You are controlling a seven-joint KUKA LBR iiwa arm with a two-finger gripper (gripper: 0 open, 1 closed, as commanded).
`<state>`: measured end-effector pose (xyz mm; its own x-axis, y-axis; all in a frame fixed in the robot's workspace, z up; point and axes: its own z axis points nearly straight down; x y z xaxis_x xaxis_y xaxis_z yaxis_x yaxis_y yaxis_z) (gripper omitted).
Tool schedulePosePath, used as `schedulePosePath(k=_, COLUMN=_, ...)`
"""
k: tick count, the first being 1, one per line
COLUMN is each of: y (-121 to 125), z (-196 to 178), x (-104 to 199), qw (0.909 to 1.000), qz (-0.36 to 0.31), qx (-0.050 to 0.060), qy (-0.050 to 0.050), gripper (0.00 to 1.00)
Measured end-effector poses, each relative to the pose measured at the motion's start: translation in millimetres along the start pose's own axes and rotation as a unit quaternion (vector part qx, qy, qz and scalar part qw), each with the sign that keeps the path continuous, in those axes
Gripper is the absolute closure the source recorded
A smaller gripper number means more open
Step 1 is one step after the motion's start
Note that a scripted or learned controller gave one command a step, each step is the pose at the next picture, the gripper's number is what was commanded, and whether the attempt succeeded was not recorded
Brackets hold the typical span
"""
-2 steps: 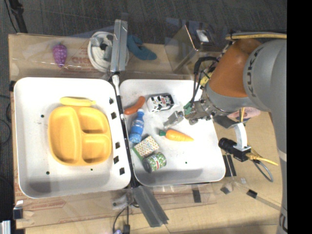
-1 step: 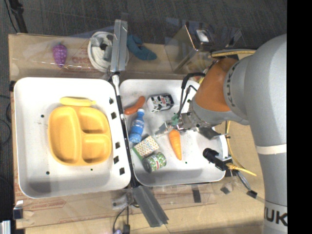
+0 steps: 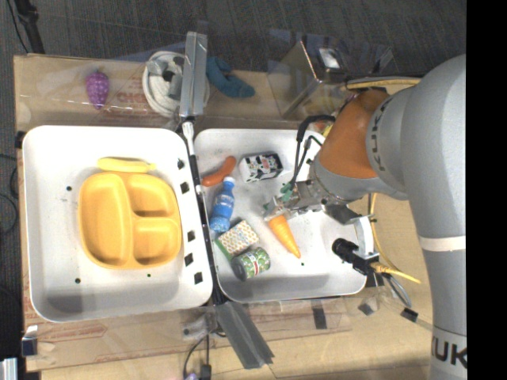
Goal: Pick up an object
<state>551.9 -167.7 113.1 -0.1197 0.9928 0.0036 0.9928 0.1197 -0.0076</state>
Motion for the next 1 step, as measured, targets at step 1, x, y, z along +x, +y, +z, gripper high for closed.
schedulePosePath(k=1, y=4.2, z=-106.5, x=-21.1, qw=0.9989, qz=0.048, qx=-0.003, qy=-0.001, gripper=1.00)
